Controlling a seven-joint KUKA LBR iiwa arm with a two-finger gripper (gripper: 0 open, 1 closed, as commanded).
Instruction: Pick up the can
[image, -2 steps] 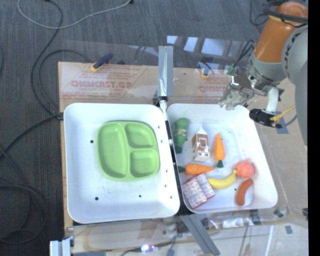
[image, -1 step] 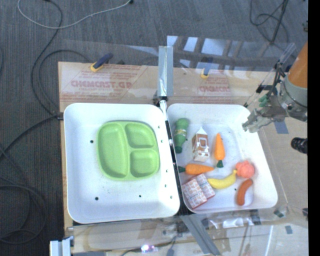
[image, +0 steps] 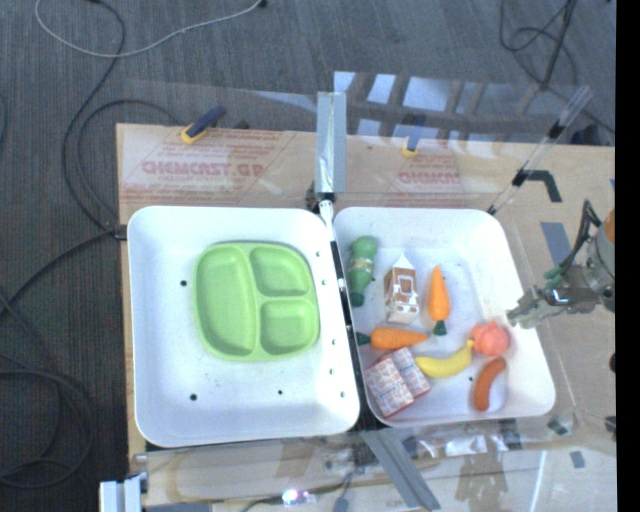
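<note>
Red-and-white can (image: 397, 385) lies on its side at about 6 o'clock in the right bin (image: 520, 262), touching the banana (image: 447, 361), while the gripper (image: 532, 306) hangs over the 3 o'clock rim, grip unreadable.

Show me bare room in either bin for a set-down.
Left bin: bare rim all around the green tray. Right bin: bare far-right corner, above the carrot. Crowded near side: can, banana, sausage.
</note>
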